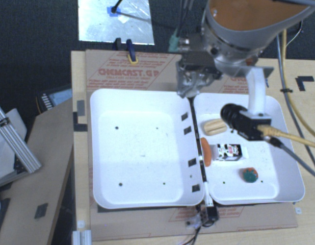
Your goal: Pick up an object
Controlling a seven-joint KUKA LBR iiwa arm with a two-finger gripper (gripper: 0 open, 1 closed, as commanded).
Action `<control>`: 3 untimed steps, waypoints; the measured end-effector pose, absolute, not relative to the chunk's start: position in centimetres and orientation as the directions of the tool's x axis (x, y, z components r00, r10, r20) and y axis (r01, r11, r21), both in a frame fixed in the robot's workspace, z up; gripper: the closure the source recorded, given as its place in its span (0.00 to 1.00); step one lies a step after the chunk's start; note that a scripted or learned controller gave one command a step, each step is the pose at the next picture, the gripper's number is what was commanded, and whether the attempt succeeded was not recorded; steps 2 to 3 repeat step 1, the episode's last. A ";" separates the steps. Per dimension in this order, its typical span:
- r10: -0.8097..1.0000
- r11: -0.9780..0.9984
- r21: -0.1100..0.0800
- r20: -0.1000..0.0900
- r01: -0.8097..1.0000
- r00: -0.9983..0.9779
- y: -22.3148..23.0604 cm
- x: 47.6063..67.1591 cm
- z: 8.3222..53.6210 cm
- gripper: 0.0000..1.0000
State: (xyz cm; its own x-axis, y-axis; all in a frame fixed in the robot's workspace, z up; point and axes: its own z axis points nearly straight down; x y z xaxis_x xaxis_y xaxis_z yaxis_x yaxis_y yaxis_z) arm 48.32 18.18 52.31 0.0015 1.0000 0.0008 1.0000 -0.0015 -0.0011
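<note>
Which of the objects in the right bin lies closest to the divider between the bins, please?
The orange stick, lying along the divider; the tan piece, black-and-white box and green ball sit further right.

The arm's large rounded grey metal housing (pixel 249 34) carries a broad orange band (pixel 239 4) across its upper part. Below it sits a darker grey block with small fittings, ending in the dull metal tool (pixel 189 88). A white angled bracket (pixel 256 93) drops from the housing and bears a black cylindrical unit (pixel 241 120). Pale yellow cables (pixel 295 137) leave that unit, and further yellow and grey cables (pixel 286 55) run alongside the housing.
</note>
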 end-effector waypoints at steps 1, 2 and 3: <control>1.000 -0.001 0.003 0.000 1.000 0.001 19.1 51.1 52.1 1.00; 1.000 -0.001 0.003 0.000 1.000 0.001 19.1 51.1 52.1 1.00; 1.000 -0.001 0.003 0.000 1.000 0.001 19.1 51.1 52.1 1.00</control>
